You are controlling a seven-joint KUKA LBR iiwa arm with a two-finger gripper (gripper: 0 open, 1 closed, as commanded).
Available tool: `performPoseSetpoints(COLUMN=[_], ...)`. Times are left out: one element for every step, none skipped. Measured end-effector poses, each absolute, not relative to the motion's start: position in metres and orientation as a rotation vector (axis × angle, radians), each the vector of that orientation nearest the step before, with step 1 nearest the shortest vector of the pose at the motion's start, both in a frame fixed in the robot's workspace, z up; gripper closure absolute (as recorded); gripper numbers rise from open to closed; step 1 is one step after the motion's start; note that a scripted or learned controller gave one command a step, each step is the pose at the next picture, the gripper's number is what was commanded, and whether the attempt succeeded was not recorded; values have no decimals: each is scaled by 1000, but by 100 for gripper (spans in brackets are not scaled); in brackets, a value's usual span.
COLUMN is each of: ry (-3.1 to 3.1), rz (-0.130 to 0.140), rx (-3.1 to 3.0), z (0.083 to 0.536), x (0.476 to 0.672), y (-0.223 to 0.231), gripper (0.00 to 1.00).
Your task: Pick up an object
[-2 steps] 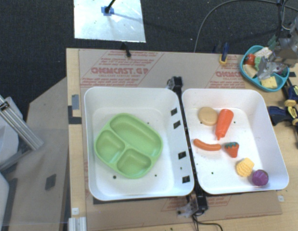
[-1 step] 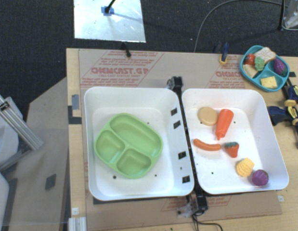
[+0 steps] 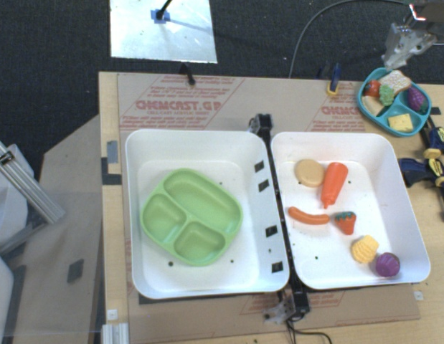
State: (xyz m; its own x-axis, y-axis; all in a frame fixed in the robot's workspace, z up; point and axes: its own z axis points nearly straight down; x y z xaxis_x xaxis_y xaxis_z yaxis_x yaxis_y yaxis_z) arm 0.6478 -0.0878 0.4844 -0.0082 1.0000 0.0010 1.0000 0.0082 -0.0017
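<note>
The right bin holds several toy foods: a tan round bun, an orange carrot, an orange sausage, a small red and green piece, a yellow corn piece and a purple fruit. My gripper hangs at the far top right, outside both bins. It is just above the back edge of a blue divided tray and far from the food in the right bin. I see nothing held in it.
A green divided plate lies in the left bin. The blue tray carries several small toy foods. Blue clamps sit along the bench's right edge, a cable arcs behind, and a shiny metal sheet lies at the back left.
</note>
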Motion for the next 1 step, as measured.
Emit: performPoseSetpoints(ry=[-2236], rz=[-5], rx=[-2216], z=[499], x=[649], y=[-90], gripper=[100])
